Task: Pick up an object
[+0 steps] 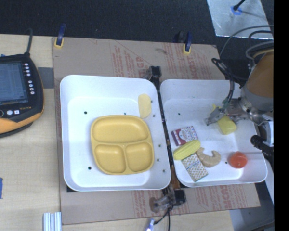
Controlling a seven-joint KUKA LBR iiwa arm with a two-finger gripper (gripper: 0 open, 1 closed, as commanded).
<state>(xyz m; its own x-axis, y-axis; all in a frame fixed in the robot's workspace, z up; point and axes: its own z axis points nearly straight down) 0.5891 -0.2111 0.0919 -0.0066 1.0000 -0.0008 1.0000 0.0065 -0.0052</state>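
gripper over right bin, beside yellow block; tomato, croissant near

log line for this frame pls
gripper: right bin, beside yellow block | grasp: unclear | left bin: yellow tray

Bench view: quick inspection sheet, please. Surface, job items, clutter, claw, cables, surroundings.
Surface: cardboard sheet under left bin and right bin.
Job's things: right bin holds yellow block, corn cob, croissant, tomato, red packet, patterned packet.
Clutter: left bin holds yellow divided tray and pale yellow piece.
Claw: beside the yellow block; grip unclear.
Cables: black cables near the arm.
Surroundings: teach pendant, blue clamps.
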